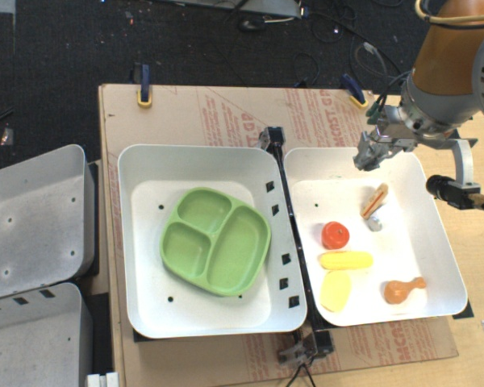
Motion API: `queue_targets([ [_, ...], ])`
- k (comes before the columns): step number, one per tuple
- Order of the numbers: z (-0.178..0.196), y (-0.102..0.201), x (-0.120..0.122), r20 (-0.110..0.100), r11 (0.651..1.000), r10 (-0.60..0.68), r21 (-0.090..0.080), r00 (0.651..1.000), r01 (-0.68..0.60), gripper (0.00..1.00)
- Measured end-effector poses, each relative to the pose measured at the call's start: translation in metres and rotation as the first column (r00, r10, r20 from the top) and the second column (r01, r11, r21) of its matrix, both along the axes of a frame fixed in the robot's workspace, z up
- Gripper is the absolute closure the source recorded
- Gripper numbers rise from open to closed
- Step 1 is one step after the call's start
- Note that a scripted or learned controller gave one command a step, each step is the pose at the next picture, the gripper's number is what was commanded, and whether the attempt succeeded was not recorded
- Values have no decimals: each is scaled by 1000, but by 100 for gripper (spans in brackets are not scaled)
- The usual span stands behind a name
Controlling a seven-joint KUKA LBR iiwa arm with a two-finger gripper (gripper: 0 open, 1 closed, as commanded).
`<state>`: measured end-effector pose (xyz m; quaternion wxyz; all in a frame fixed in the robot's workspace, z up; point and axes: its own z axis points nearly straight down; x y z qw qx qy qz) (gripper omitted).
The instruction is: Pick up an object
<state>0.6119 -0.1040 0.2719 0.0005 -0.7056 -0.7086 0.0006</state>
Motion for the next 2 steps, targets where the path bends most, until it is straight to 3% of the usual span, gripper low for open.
queue_targets([
  [2,-23,100,-7,0,1000,3,1,1000,-3,100],
])
